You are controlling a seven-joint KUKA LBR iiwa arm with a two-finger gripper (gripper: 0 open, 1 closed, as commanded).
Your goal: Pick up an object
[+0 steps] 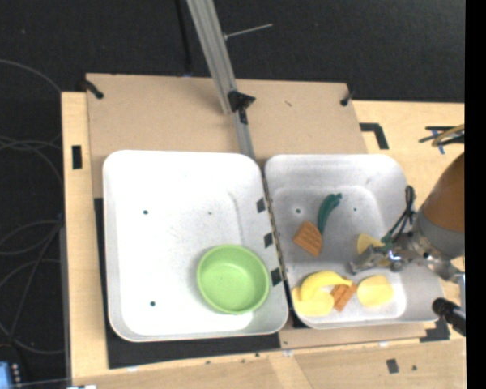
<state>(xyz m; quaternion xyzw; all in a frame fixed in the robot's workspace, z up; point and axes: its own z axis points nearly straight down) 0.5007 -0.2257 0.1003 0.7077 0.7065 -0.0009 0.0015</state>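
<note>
Here the gripper hangs low in the right bin, near its right wall; whether it is wide or narrow I cannot tell; nothing shows held. A small yellow piece lies just beside it, a yellow lump below; better to centre over one piece, clear of the wall, before descending.

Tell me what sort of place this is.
Most likely a robotics lab bench set up for grasping trials. Two shallow white bins sit side by side on a wooden board; toy-like items such as a green bowl lie in them, and a robot arm reaches over the right bin.
</note>
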